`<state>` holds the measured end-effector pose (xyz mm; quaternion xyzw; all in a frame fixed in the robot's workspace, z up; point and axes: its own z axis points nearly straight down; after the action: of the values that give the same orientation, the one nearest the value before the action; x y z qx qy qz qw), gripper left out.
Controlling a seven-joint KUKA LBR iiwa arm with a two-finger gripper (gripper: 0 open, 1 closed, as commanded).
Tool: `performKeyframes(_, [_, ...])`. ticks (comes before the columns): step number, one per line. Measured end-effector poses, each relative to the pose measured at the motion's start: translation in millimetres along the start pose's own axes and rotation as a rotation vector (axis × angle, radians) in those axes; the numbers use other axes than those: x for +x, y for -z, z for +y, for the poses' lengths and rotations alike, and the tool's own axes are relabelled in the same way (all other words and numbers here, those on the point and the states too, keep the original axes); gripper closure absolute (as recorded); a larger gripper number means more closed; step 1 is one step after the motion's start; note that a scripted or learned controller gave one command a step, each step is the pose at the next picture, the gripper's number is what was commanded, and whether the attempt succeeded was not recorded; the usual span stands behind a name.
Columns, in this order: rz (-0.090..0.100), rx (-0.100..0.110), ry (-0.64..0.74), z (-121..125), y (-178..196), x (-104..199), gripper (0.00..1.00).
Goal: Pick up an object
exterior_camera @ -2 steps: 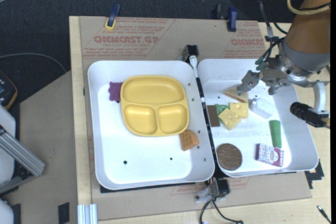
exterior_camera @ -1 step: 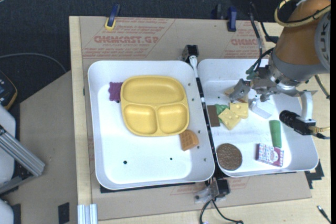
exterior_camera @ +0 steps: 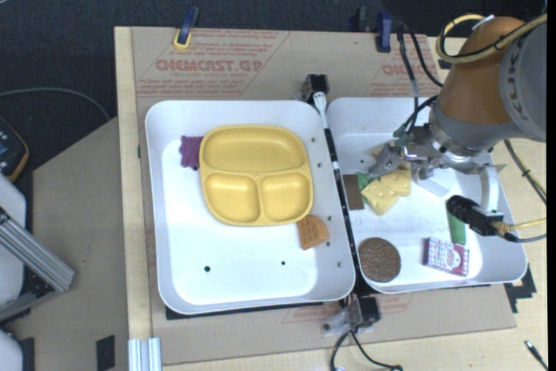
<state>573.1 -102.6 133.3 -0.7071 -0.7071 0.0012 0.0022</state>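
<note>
The tool (exterior_camera: 401, 159) is hovering over the cheese wedge (exterior_camera: 386, 191) — grip state I cannot tell — risking a glancing miss.

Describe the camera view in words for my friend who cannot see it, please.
A grey and orange robot arm reaches into the right white bin, its end effector just above a yellow cheese-like wedge near a brown disc and a small pink packet. The left white bin holds a yellow divided plate, a purple item and a small orange-brown piece.
</note>
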Motion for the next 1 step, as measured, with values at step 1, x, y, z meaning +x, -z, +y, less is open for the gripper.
performKeyframes(1, [-0.001,0.000,-0.001,-0.1,-50.6,0.1,0.00])
